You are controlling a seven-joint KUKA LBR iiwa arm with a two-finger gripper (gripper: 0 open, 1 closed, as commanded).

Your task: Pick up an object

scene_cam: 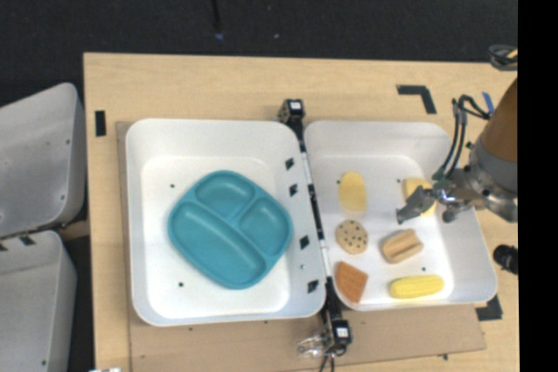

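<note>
Below jaws (pixel 429 203), tan block (pixel 402 246), long axis slanting up-right

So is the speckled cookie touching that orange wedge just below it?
Apart. The camera view shows a thin strip of white bin floor between the speckled cookie and the orange wedge, so their edges do not meet.

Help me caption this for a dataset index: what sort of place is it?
Probably a robotics lab grasping bench. Two white bins, the left bin and the right bin, sit on a wooden bench; toy foods like a cookie lie under the arm's gripper.
</note>
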